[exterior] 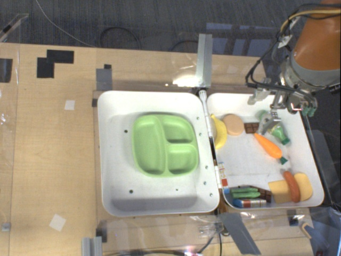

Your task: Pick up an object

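Taking the orange carrot point(268, 146) as landmark: nearer lie a sausage point(291, 186) and yellow block point(301, 185). Just beyond the carrot the gripper point(269, 122) is seen over a green object point(281, 135); finger spacing cannot be told.

Arm point(318, 41) cut off, upper right.

Gripper point(270, 122) hung over right bin point(242, 167), above carrot point(268, 146), beside green piece point(280, 135). Banana point(219, 132) touched cookie point(233, 125). Green tray point(163, 144) sat in left bin point(114, 159).
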Tool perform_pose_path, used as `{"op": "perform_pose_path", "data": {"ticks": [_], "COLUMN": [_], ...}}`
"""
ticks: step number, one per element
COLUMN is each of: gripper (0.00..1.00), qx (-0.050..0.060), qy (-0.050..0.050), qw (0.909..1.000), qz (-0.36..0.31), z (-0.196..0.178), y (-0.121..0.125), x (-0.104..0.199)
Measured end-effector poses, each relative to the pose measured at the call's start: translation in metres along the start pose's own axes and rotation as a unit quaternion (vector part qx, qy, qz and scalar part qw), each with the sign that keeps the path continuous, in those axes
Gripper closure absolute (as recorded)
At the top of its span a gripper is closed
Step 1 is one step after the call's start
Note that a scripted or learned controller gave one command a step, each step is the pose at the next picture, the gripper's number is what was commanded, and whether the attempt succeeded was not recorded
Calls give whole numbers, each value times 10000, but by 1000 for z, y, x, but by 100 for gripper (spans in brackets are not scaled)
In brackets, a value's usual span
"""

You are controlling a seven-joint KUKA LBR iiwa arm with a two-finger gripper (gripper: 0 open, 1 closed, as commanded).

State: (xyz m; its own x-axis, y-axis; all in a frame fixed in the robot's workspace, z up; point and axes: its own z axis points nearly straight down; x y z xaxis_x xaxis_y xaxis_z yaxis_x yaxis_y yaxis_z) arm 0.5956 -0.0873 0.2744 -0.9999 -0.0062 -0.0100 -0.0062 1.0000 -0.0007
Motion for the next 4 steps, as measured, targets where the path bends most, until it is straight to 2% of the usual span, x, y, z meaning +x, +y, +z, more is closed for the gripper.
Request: {"op": "perform_pose_path", "data": {"ticks": [1,2,3,4], "gripper": [0,0,100,100], "qx": [-14,12,20,24], "qy": [52,-33,-102,-54], "qw": [9984,9998,9998,9905], "qz": [-554,213,179,-1376], "z": [100,185,169,5], "y": [-5,-52,-50,-74], "x": [-20,0,-5,-22]}}
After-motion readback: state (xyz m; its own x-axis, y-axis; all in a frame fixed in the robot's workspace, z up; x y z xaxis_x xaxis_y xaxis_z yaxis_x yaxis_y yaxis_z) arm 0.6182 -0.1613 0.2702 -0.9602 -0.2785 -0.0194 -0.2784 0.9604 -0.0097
